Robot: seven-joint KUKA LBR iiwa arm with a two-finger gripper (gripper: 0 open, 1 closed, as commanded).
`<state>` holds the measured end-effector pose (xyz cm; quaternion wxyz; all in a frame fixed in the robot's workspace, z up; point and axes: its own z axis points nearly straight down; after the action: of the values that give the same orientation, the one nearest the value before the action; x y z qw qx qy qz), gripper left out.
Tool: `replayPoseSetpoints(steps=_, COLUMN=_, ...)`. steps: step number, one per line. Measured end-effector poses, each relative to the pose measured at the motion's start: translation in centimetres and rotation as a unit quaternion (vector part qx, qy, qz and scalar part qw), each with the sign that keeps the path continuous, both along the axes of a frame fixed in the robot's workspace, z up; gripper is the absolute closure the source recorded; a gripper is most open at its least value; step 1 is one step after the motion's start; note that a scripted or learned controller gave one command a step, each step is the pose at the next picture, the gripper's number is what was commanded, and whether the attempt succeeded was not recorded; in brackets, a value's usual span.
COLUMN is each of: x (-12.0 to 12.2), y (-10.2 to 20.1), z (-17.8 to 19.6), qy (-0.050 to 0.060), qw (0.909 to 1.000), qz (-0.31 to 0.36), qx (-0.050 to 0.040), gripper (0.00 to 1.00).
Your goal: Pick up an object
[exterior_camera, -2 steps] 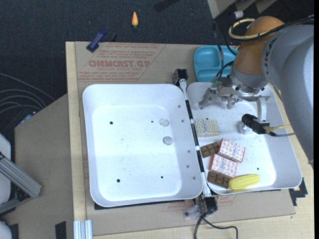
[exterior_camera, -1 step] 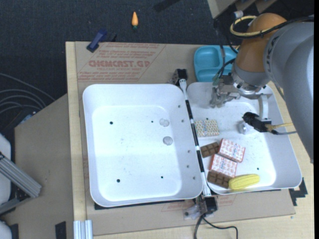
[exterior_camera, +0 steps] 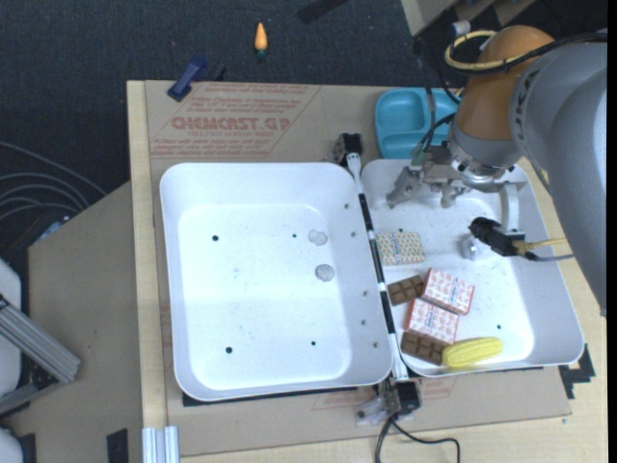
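Gripper [exterior_camera: 427,189] hung over far end of right bin [exterior_camera: 549,331], fingers spread open, gripping nothing. Corn cob [exterior_camera: 470,352] lay at near edge, beside chocolate bar [exterior_camera: 424,346], well apart from gripper.

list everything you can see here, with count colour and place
bins: 2, white, side by side on the bench
checkered block: 1, pale, right bin by the divider
brown blocks: 2, right bin, near side
red-and-white packets: 2, right bin, centre
yellow corn-like piece: 1, right bin, near edge
blue tub: 1, behind the right bin
blue item: 1, floor beyond the bench
orange item: 1, floor beyond the bench
arm: 1, grey with an orange band
gripper: 1, over the right bin's far end
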<state>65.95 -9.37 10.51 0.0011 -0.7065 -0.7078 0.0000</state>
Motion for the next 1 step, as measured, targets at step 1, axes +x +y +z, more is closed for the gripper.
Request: replayPoseSetpoints(steps=1, x=0.06, y=0.03, z=1.03, qy=-0.001, qw=1.0, qz=0.0, qx=-0.0001, gripper=1.0)
